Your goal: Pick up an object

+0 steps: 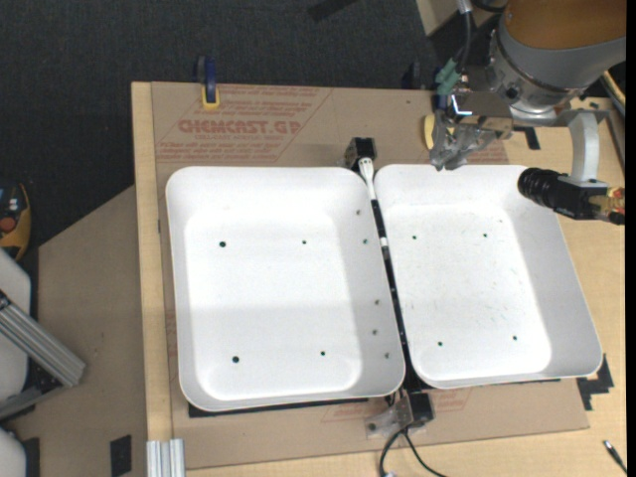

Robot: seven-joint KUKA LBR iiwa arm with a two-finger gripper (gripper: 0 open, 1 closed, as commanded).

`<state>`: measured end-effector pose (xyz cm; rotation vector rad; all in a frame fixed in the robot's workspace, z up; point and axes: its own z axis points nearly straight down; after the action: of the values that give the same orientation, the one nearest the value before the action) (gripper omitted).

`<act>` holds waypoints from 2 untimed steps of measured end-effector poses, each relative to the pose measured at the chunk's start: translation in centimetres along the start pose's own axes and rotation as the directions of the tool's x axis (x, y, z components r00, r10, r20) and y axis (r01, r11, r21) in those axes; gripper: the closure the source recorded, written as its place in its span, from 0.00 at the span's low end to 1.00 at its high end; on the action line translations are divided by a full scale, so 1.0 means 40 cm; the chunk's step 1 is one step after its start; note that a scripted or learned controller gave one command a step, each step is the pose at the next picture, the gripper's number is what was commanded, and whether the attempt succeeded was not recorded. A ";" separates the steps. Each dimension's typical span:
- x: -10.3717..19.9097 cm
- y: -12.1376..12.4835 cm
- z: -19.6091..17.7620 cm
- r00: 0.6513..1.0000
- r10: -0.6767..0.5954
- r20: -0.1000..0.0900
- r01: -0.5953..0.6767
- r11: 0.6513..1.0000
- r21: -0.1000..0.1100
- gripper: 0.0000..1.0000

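Camera view shows the tool (455,152) hanging over the far edge of the right bin (556,266); whether it is apart or together I cannot tell. I can find no object near this bin, so the picking seems not yet done.

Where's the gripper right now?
The gripper hangs at the camera view's upper right, over the far rim of the right bin, near its left corner.

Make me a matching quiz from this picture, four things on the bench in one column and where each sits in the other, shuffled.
Things:
1. gripper
2. blue clamp
3. left bin
4. black cable

Places:
A. near edge of the board, between the bins
B. far edge of the right bin
C. far left corner of the board
D. beside the right bin, away from the arm

Pairs: 1-B, 2-C, 3-D, 4-A
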<state>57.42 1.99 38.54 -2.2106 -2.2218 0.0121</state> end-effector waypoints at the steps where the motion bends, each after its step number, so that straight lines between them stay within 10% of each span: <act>1: 0.083 0.085 0.236 1.000 0.002 0.000 -0.002 1.000 -0.002 1.00; 2: 0.088 0.029 0.201 1.000 0.004 -0.001 -0.004 1.000 -0.008 1.00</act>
<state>58.48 5.52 30.47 -2.2189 -2.2204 0.0024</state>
